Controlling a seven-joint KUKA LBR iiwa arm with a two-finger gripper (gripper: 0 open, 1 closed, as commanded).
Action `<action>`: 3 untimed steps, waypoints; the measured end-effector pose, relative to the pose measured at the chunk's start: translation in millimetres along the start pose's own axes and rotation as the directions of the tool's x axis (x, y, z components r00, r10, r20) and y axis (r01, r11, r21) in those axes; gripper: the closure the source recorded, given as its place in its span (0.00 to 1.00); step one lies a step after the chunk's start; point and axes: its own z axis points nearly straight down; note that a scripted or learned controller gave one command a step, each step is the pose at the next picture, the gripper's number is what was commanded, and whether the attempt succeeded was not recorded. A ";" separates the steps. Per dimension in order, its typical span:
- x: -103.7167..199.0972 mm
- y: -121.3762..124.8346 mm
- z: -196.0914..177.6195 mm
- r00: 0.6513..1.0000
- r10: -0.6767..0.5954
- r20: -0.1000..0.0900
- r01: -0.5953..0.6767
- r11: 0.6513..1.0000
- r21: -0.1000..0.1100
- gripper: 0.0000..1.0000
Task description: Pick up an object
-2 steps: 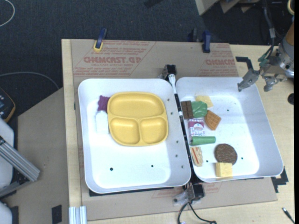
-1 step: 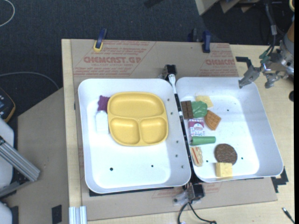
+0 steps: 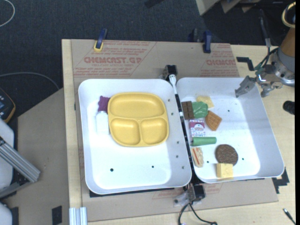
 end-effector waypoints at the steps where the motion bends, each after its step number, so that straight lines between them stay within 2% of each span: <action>1: 3.3 -2.6 64.0 1.000 -0.001 -0.002 0.001 1.000 0.002 0.00; 2: 7.9 -0.5 99.1 1.000 -0.005 -0.007 0.005 1.000 -0.004 0.00; 3: 5.6 -0.7 87.5 1.000 -0.004 -0.001 0.004 1.000 -0.006 1.00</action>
